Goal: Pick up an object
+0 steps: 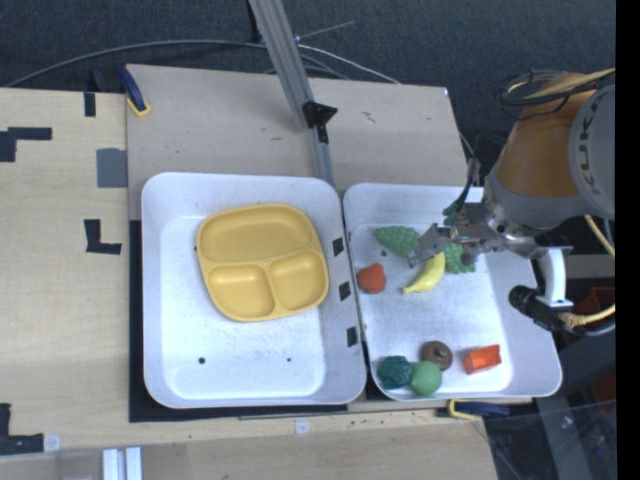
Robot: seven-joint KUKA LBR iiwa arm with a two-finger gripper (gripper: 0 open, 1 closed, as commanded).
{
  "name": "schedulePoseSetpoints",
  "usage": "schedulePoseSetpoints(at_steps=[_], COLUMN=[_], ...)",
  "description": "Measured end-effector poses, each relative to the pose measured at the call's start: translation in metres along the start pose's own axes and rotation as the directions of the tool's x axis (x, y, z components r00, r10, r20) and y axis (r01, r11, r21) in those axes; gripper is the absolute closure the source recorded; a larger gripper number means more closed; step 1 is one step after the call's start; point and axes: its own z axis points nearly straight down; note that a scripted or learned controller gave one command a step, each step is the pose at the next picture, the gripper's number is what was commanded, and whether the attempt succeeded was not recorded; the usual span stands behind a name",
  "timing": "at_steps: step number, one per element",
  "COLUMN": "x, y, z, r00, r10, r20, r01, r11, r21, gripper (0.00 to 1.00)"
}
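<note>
Where the grey arm reaches in from the right, your gripper (447, 240) sits low in the right bin (520, 378), just above the curved yellow banana (426, 273); whether it is grasping cannot be told. Beside it you have a leafy green piece (397, 238) and a small orange-red round item (371, 278). The left bin (160, 298) bears a smooth yellow three-compartment plate (264, 261).
</note>
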Motion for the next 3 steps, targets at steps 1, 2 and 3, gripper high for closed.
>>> schedulePoseSetpoints(at_steps=[1, 2, 3], x=[0.000, 0.004, -0.001], y=[0.000, 0.008, 0.008], z=[0.000, 0.053, 0.105], r00=[1.000, 1.000, 1.000], r10=[0.000, 0.000, 0.007], r20=[0.000, 0.001, 0.010], r01=[0.000, 0.000, -0.007], r11=[1.000, 1.000, 1.000], r21=[0.000, 0.005, -0.002], gripper=[0.00, 0.00, 0.00])
